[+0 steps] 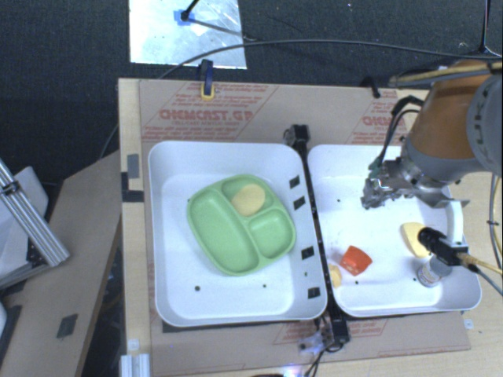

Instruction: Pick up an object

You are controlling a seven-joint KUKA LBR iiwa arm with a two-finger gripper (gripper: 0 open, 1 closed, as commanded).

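We saw the bench (pixel 236 104) from above, its brown board carrying two shallow white bins side by side. The left bin (pixel 177 289) held a green divided plate (pixel 228 238), lying at a slant in the middle of the bin. In the plate's far small compartment sat a pale yellow round object (pixel 250 199); its other compartments we saw bare.

The grey arm (pixel 460 124), with its orange band, reached in from the right over the far part of the right bin (pixel 393 293). Its gripper (pixel 379 191) hung above the white floor of that bin, in the far half, well apart from the objects near the front. We could not tell whether the jaws were spread or pressed together, and nothing showed between them.

In the near part of the right bin lay a small red-orange object (pixel 356 259), near the left wall. Just beside it, against the divider between the bins, we saw a small pale yellow piece (pixel 335 276). Further right lay a yellow curved object (pixel 413 238), partly covered by a black and white fitting of the arm.

On the far dark floor lay a shiny silver sheet (pixel 161 22).
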